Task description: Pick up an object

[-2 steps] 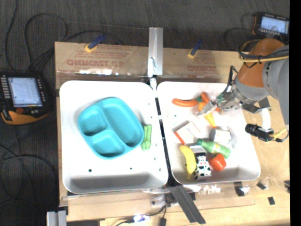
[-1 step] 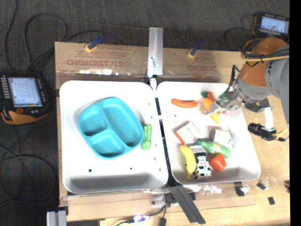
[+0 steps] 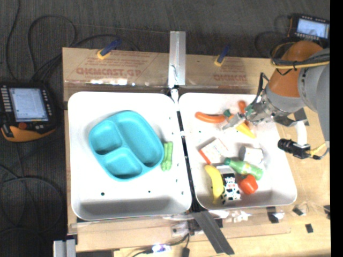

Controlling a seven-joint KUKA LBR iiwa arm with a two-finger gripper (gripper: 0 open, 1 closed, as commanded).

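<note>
Cardboard sheet (image 3: 124, 68) along far edge of the surface, behind the left bin: red printed lettering in one line, reads roughly "CHEMCAST GP"; letters faint, reading uncertain. A smaller line beneath it, too small to read.

Second cardboard sheet (image 3: 231, 74) at far edge behind the right bin: same style of red print, partly visible, not legible.

Handheld pendant (image 3: 25, 108) off the surface's left edge: lit screen, contents too small to read.

Second screen device (image 3: 312, 28) off the far right corner: bright display, nothing legible.

Small black-and-white carton (image 3: 231, 188) near the right bin's near edge: patterned, no readable text.
</note>
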